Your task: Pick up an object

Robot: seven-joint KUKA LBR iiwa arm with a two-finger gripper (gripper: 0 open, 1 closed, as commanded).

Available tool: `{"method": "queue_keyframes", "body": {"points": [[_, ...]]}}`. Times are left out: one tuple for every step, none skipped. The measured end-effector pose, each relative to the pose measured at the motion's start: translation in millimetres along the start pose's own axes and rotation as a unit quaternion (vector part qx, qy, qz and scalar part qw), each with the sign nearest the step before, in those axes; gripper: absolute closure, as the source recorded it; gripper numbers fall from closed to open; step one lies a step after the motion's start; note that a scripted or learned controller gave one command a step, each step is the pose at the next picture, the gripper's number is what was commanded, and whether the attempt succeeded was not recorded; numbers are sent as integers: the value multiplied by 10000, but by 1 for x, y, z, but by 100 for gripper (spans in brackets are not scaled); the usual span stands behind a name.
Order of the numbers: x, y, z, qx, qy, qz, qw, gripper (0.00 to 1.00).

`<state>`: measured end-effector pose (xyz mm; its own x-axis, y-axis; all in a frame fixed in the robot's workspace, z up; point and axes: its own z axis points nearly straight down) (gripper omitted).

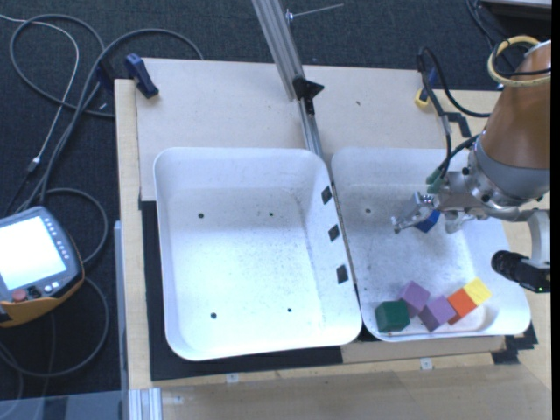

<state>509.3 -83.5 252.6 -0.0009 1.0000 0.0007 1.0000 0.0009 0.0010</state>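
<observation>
My gripper (426, 217) hangs over the middle of the right bin (372, 256), reaching in from the right. A small blue block (428, 221) sits between its silver fingers, which are shut on it. Along the bin's near edge lie a green block (393, 315), two purple blocks (415, 294) (434, 312), an orange block (461, 305) and a yellow block (478, 290), all apart from the gripper.
The left bin (168, 178) stands beside the right one. A slanted aluminium post (280, 42) rises at the back between the bins. A teach pendant (31, 261) and cables lie off the bench at the left. A blue clamp (140, 74) grips the bench's back left corner.
</observation>
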Motion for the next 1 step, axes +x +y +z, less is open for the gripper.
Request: {"method": "queue_keyframes", "body": {"points": [[-85, 40, 38, -3, -27, 36, 10000, 0]]}}
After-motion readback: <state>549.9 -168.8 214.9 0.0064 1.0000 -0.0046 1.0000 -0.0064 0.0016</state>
